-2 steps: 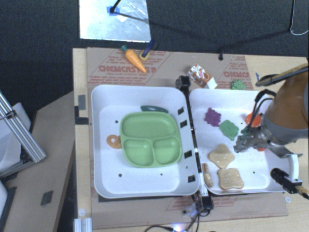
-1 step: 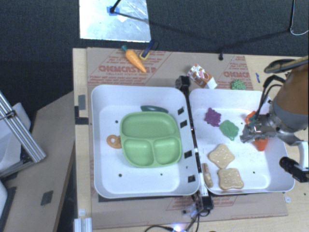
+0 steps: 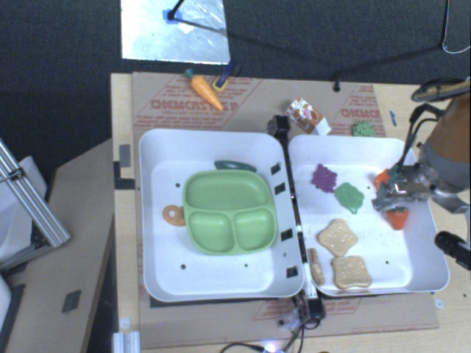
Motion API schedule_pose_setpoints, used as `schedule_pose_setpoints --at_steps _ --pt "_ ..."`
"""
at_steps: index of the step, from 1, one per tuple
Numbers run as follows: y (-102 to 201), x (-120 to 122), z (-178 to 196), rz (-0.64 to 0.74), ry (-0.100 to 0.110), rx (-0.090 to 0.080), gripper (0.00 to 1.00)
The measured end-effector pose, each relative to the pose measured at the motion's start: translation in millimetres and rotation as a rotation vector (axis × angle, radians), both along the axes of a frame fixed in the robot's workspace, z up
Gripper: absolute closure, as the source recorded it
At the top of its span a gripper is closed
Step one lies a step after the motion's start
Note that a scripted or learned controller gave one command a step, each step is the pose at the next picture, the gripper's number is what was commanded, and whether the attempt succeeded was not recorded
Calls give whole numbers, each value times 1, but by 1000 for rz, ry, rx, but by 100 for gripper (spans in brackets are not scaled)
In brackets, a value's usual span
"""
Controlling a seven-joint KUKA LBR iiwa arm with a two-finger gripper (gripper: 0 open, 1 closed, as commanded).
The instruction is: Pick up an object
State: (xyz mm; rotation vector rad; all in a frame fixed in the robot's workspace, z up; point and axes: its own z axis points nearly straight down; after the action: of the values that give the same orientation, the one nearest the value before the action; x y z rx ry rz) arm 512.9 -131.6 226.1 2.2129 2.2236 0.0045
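My gripper (image 3: 392,193) hangs low over the right side of the right bin (image 3: 419,278), at the end of the grey arm coming in from the right. A red-orange toy (image 3: 397,218) lies just below it and an orange piece (image 3: 381,177) shows at its upper left; whether either one is held is hidden by the gripper body. To its left in the same bin lie a purple grape bunch (image 3: 324,176) and a green leafy piece (image 3: 349,197). Two tan crackers (image 3: 337,237) (image 3: 350,272) and a small tan stick (image 3: 316,266) lie nearer the front.
The left bin (image 3: 158,271) holds a green divided plate (image 3: 227,212), a small tan ring (image 3: 174,215) and a dark green piece (image 3: 235,165) behind the plate. Behind the bins lie a carrot (image 3: 206,92), a small packet (image 3: 305,116) and a green floret (image 3: 362,129).
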Motion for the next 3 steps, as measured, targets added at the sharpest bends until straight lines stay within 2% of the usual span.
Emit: schedule_pose_setpoints --at_steps 1,2,3 --pt "32 54 -4 4 1 2 100" --pt "52 103 -10 3 1 2 100" --pt "85 136 -8 4 0 3 100"
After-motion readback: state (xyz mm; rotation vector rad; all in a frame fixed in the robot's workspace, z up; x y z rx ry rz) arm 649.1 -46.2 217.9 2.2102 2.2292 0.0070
